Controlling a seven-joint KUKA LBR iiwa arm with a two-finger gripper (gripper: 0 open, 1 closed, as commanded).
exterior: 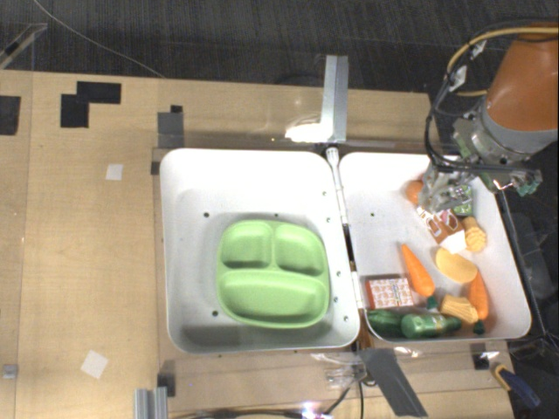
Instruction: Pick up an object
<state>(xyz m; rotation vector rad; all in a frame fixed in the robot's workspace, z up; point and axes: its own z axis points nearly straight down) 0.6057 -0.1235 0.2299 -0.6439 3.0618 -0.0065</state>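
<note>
While my claw [445, 195] hangs low in the right bin [380, 190], upper right of the frame, I cannot tell its state. Beneath it lies a small packet [442, 223]; I should centre over it, clear of the corn [474, 235].

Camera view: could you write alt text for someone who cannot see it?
A grey and orange robot arm lowers its gripper into the right white bin above toy food, including a carrot and a green bottle. The left bin holds a green divided tray.
</note>
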